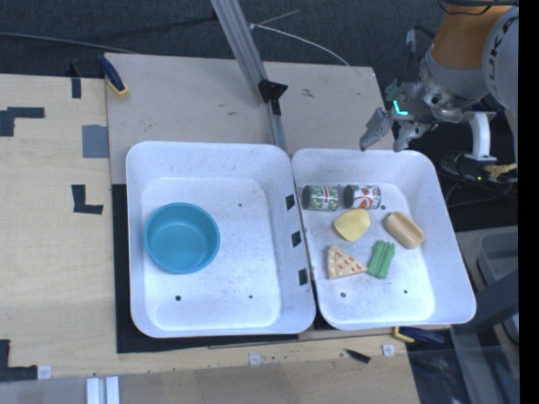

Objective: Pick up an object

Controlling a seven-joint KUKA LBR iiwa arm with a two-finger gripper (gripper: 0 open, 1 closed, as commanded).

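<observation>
**Hand above the far rim of the right bin**

The arm comes in from the right and the hand (386, 135) hangs over the right bin (438, 217), its two fingers apart and holding nothing. Inside lie a green can (321, 197), a red can (363, 197), a smooth yellow piece (352, 224), a bun (403, 230), a pizza slice (343, 263) and a ribbed green vegetable (381, 259). A round blue bowl (182, 237) sits in the left bin (210, 162)

A single fixed camera looks down at a slant from above the bench (50, 225), far enough back to take in both white bins: the left bin (210, 154) and the right bin (421, 310). The arm (472, 32) enters from the upper right.
</observation>
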